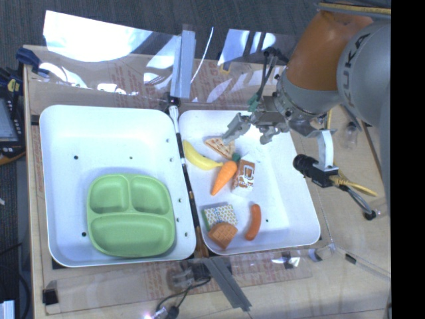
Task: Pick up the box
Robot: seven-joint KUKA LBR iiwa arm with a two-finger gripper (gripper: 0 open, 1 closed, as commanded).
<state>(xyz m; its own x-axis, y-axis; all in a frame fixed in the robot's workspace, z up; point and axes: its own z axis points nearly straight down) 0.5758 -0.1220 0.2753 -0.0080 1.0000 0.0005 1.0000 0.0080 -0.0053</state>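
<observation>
A small white and brown box point(246, 175) lies in the right bin point(292, 208), just right of the carrot point(224, 177). A second flat box with a green pattern point(220, 213) lies nearer the front. My gripper point(250, 133) hangs over the back of the right bin, above and behind the small box. Its fingers are spread open and hold nothing. One fingertip point(232, 127) is close above the pizza slice point(220, 146).
A banana point(198, 157), a sausage point(253, 221) and a brown waffle point(222, 234) also lie in the right bin. The left bin point(66, 138) holds a green divided plate point(131, 214). A metal divider post point(182, 62) stands at the back between the bins.
</observation>
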